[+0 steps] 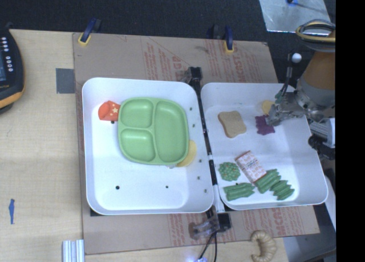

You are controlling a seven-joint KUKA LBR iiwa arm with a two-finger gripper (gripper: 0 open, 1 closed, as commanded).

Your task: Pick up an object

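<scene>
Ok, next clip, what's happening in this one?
A grey robot arm with an orange band reaches in from the right over the right-hand white bin. Its claw sits low at the bin's upper right, right beside a small purple piece and a yellow bit. I can't tell whether it grips anything. Also in that bin lie a tan bread-slice toy, a red-and-white packet and green toy vegetables. The left bin holds a green divided plate.

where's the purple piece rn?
In the right bin, upper part: the purple piece lies right of the bread slice, just below the pincer.
</scene>
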